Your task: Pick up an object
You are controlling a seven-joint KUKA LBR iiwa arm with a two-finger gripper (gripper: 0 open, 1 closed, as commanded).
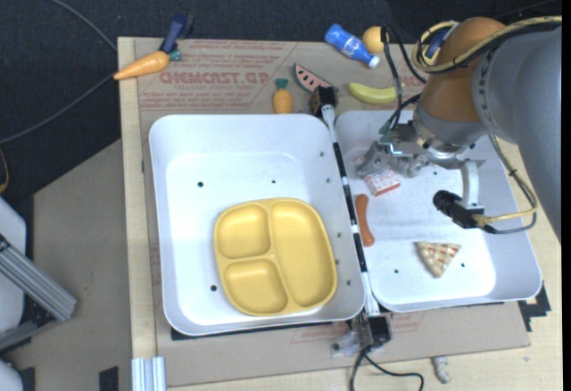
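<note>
Objects in right bin point(508, 282): 1 sausage point(363, 219), 1 pizza slice point(437, 255).

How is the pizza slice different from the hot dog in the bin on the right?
The tan triangular toy pizza slice is wide and pointed, while the reddish-orange toy hot dog is long, thin and rounded at both ends. The pizza slice lies out on the open floor of the right white bin, whereas the hot dog lies close along that bin's left wall. Both are pretend foods lying flat in the same bin.
</note>
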